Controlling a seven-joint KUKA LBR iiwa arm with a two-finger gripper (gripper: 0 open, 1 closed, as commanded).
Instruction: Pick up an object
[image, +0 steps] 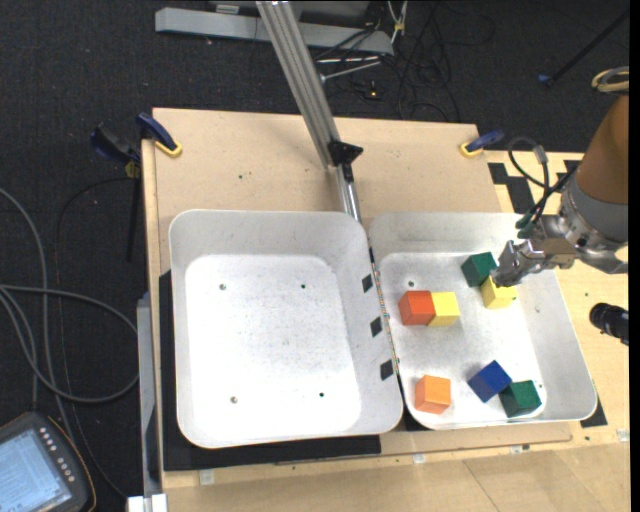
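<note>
The right bin (560, 330) holds several small blocks. A green block (478, 268) and a yellow block (496, 293) lie near its back right. An orange-red block (416, 307) touches another yellow block (444, 308) in the middle. Near the front lie an orange block (433, 393), a blue block (489, 380) and a dark green block (521, 397). My gripper (512, 268) hangs low over the back right of this bin, right above the yellow block and beside the green one. Its fingertips are hard to make out from this angle.
The left bin (265, 320) sits beside the right one. A slanted metal pole (305, 85) runs from the top toward the gap between the bins. Clamps (160, 135) sit at the bench's back corners. Cables lie on the floor at left.
</note>
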